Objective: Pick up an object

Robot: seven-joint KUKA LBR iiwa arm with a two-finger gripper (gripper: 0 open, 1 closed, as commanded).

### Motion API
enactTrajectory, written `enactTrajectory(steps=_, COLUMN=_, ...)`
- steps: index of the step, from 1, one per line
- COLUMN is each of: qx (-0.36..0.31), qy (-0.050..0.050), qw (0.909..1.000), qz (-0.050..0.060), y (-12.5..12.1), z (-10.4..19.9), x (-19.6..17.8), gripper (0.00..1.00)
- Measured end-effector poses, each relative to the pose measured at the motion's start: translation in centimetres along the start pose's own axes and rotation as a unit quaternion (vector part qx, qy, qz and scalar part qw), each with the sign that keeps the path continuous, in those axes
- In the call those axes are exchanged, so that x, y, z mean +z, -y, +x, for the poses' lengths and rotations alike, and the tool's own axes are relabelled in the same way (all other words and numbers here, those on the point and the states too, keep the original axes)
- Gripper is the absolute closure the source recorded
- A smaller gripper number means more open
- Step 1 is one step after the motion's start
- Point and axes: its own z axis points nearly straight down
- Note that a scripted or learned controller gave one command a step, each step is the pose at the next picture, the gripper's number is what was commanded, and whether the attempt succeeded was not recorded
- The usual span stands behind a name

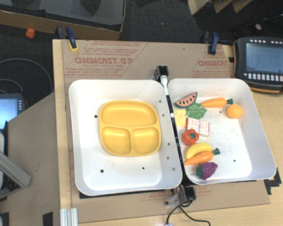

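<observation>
Holding two carrots (pixel 214 102), one banana (pixel 198 149)

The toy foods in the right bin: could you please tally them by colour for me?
Orange: 3, two carrots and an orange
Red: 2, watermelon slice and tomato
Yellow: 2, banana and cheese
Green: 1, leafy green
Purple: 1, grapes
White and red: 1, box
Total: 10
</observation>
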Motion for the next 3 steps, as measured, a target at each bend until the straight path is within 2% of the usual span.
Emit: enactTrajectory(steps=3, qx=0.0, qy=0.006, qw=1.0, qz=-0.008, y=-0.3, z=-0.3, x=-3.3, gripper=1.0)
